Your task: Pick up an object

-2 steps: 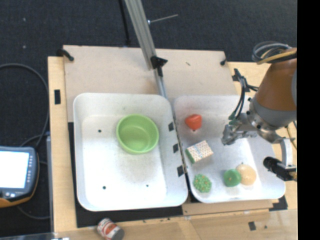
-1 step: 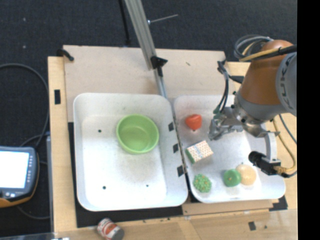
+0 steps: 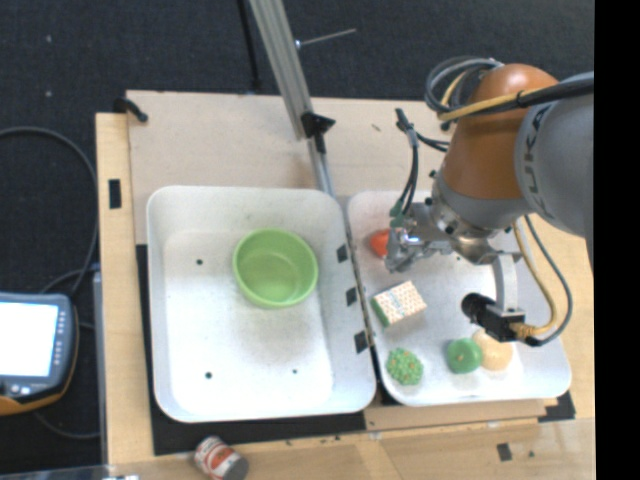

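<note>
The gripper (image 3: 400, 250) hangs over the right bin (image 3: 540, 383). Its jaws' state I cannot tell. An orange object (image 3: 379, 242), perhaps a ball, sits just beside them; a patterned block (image 3: 398, 303) lies below.

Bowl (image 3: 275, 267) sits in left bin (image 3: 180, 368), nr its middle. In right bin (image 3: 540, 383): block (image 3: 399, 303) below my gripper (image 3: 403, 245), small ball (image 3: 379, 242) just left of it. Along front wall, L to R: bumpy ball (image 3: 405, 366), two round pcs (image 3: 477, 354) touching.
</note>
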Controlling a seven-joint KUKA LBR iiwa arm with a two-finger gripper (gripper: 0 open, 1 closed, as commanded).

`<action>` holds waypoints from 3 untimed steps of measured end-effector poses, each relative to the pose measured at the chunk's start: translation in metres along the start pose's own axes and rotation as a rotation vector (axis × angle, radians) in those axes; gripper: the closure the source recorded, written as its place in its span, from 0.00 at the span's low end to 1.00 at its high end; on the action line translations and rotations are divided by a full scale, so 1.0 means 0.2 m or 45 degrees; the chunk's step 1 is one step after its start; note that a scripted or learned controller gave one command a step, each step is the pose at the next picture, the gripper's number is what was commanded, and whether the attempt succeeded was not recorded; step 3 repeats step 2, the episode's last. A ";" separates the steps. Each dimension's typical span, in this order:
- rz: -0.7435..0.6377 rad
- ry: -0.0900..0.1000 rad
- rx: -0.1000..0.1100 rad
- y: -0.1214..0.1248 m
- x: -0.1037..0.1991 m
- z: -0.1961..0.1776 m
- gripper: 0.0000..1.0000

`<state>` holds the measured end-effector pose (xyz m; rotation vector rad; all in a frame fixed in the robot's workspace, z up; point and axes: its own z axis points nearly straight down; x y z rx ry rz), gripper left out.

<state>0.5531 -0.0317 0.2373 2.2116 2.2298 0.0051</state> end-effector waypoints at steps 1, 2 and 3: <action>0.001 -0.001 0.001 0.05 0.27 0.05 1.00; 0.002 -0.001 0.001 0.09 0.52 0.07 1.00; 0.002 -0.001 0.001 0.09 0.52 0.07 1.00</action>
